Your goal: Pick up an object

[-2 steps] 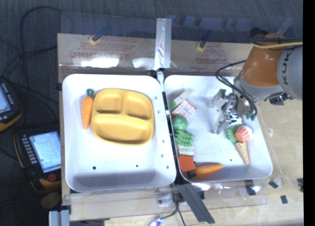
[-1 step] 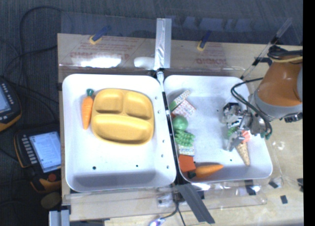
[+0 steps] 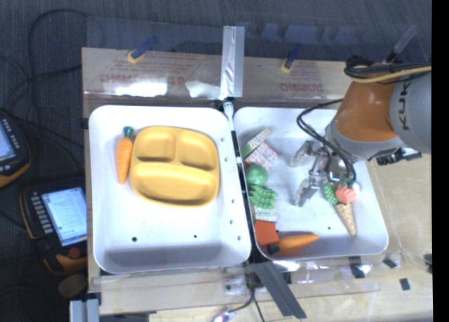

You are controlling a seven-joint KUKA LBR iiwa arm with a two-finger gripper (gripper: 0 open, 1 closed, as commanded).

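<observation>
Dark carpet surrounds the table [image 3: 95, 61], on which two white bins are set side by side. In the right bin [image 3: 375, 240], the claw [image 3: 312, 173] is lowered with its fingers spread, nothing pinched between them. A toy ice-cream cone [image 3: 344, 210] lies just beside it, toward the table's right edge; green toy vegetables [image 3: 261, 191] are piled along the bin's left wall. A yellow divided tray [image 3: 174, 164] and a carrot [image 3: 124, 158] sit in the left bin [image 3: 105, 229]. A closure on bare floor seems likely, since the cone lies outside the fingers.
</observation>
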